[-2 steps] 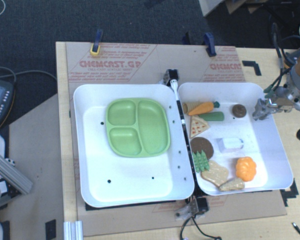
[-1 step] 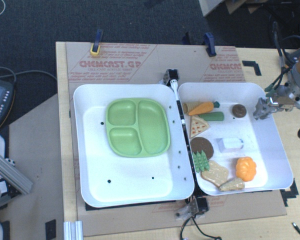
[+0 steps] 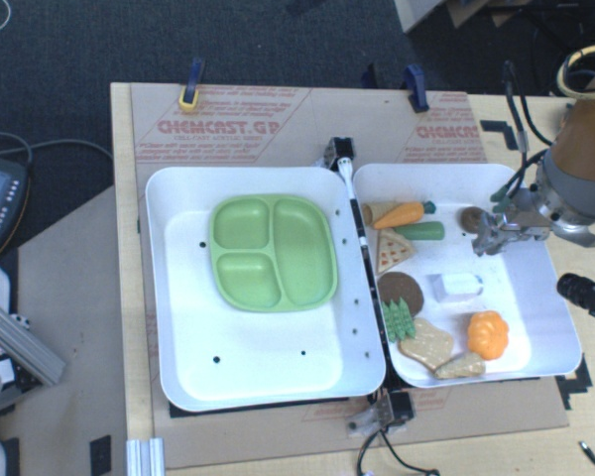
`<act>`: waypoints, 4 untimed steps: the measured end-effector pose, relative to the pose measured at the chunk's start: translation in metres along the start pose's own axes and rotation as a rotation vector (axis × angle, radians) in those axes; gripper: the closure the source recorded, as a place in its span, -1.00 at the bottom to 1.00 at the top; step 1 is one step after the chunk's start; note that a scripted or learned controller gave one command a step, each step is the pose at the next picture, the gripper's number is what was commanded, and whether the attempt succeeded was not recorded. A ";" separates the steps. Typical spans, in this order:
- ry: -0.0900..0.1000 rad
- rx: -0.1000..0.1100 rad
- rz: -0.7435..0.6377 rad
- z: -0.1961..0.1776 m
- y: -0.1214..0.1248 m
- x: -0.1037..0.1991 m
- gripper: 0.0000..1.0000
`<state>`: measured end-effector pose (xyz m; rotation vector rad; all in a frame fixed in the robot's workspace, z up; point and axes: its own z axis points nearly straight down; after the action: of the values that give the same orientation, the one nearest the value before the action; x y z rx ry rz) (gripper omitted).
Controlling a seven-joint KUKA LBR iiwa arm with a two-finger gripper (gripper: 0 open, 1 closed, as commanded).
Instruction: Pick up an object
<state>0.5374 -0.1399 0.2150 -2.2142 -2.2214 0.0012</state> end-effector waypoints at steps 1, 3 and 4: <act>0.000 -0.001 -0.002 -0.014 -0.019 0.050 1.00; -0.002 -0.006 -0.002 -0.019 -0.054 0.137 1.00; -0.002 -0.003 0.001 -0.018 -0.056 0.141 1.00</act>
<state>0.4811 0.0008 0.2341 -2.2185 -2.2226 -0.0003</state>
